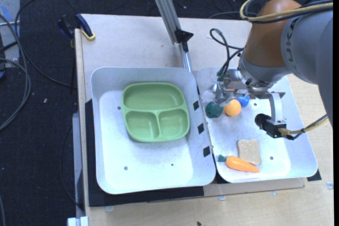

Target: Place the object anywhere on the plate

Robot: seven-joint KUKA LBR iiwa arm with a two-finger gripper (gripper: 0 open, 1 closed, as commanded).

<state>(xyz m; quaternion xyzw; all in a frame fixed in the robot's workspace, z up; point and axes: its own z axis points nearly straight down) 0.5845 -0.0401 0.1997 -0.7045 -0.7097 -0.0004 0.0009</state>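
Orange ball (232, 108) just beside arm's jaws in rt bin (302, 159); jaws' state unclear.

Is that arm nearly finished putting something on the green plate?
Not yet. The green plate in the left bin has nothing on it. The gripper is down among the toy foods in the right bin, near a dark green piece. Picking and placing remain.

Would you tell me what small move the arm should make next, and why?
Probably lower the gripper onto the dark green object beside the orange ball: nothing shows between its fingers, and the green plate lies in the other bin.
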